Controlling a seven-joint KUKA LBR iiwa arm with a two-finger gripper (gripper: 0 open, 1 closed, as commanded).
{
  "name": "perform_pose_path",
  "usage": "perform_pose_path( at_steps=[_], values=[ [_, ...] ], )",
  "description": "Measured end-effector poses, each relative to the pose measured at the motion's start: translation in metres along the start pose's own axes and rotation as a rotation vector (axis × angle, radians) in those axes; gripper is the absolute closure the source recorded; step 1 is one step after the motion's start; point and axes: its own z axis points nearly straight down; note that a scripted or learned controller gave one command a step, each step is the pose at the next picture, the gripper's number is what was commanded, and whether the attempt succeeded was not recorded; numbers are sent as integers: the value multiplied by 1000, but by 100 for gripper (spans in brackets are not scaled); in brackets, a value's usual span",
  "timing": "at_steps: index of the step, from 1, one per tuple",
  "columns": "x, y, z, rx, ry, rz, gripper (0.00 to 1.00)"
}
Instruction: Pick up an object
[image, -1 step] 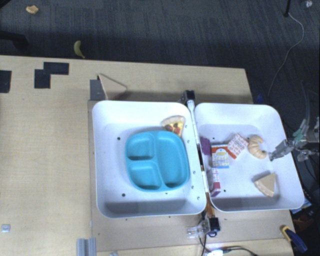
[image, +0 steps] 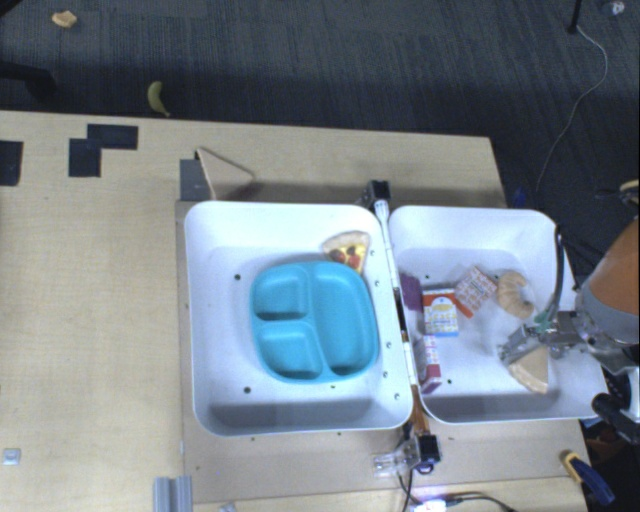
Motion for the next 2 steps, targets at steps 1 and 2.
perform_pose_path(
  at_steps=[1, 2],
  values=[
    [0, 2, -11, -4, -1, -1, 100],
    [84, 7, -91, -1, 1, -3, 100]
  ],
)
